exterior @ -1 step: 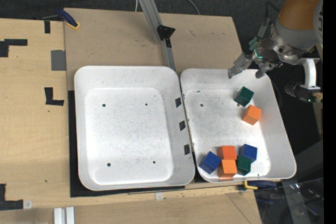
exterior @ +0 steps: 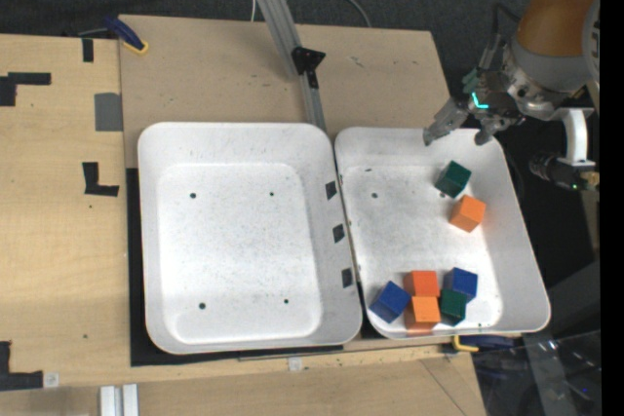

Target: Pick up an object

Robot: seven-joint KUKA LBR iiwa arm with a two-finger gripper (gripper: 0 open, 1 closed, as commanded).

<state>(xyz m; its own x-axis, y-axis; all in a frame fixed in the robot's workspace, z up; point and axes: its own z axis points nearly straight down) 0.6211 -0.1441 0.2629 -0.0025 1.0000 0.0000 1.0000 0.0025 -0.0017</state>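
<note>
The arm (exterior: 556, 24) enters from the right side of the camera view, its orange band uppermost and its grey wrist angled down and to the left toward the far right corner of the right bin (exterior: 390, 161). The gripper (exterior: 456, 128) hangs above the far rim of that bin, with its two fingers spread apart and nothing between them. One finger (exterior: 436, 131) points down-left over the bin's rim; the other sits nearer the wrist. A dark green block (exterior: 452, 178) lies on the bin floor just below the gripper, apart from the fingers. An orange block (exterior: 468, 212) lies just beside it, nearer the camera. Along the near wall of the same bin sits a cluster of blocks: a blue block (exterior: 390, 300), two orange blocks (exterior: 423, 297), a second blue block (exterior: 464, 283) and a green block (exterior: 453, 305). The left bin (exterior: 234, 136) stands beside the right bin, their rims touching.
</note>
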